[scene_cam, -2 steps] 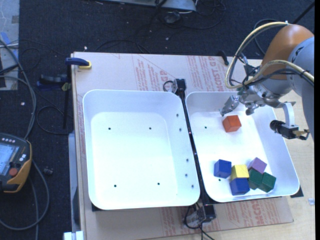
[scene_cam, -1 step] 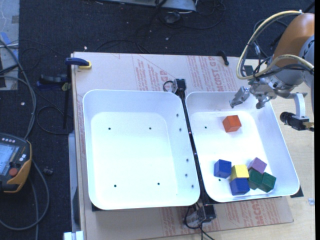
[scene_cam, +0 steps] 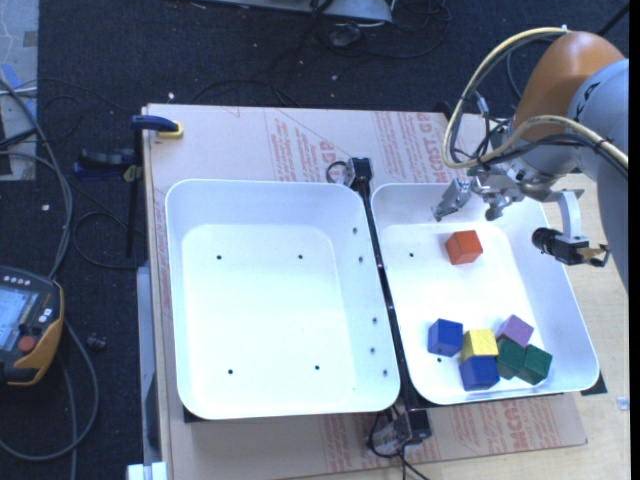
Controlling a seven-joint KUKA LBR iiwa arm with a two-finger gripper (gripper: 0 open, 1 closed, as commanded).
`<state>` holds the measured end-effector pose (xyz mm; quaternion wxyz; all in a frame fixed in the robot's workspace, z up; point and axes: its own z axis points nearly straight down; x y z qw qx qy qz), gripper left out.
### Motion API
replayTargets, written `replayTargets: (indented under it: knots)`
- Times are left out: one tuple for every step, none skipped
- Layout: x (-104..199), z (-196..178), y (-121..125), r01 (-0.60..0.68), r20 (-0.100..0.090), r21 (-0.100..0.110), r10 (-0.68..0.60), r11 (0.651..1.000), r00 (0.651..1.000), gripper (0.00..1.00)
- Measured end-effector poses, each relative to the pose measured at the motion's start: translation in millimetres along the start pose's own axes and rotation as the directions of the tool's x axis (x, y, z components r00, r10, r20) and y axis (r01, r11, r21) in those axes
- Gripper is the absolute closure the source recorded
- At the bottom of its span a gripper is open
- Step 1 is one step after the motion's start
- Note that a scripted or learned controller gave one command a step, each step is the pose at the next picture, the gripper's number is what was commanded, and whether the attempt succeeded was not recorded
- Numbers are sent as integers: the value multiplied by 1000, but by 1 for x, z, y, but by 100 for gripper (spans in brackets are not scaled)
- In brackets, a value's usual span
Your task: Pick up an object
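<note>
Gripper sits above the far end of the right bin, fingers spread apart, nothing between them. Using the orange block as reference: gripper is just beyond it toward the bin's back wall, near but not touching, as far as this slanted view shows.

The orange block is the obvious pick. It lies alone on the bin floor, well apart from the cluster toward the near end of the bin: blue block, yellow block, a second blue block, purple block, green block. The left bin lies across the divider from the orange block.

Risks as I read them:
- Gripper isn't centred over the orange block. A straight descent from here probably lands a finger on the block's top or far edge, or misses into the gap by the back wall. Result: block shoved or tipped, no grasp.
- Block looks turned slightly relative to the bin walls. If the fingers don't line up with its flat faces, they close on corners and it can twist out.
- Back wall is close behind the block. A low approach from that side could clip the rim.
- Going for the cluster instead is worse: blocks touch each other, no finger clearance, likely jam or a double grab.
</note>
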<state>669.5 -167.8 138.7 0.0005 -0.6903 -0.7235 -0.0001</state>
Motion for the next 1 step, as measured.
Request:
replayTargets:
  knots:
    - [-43, 50, -17, -49, 1, -3, 49, 999, 999, 0]
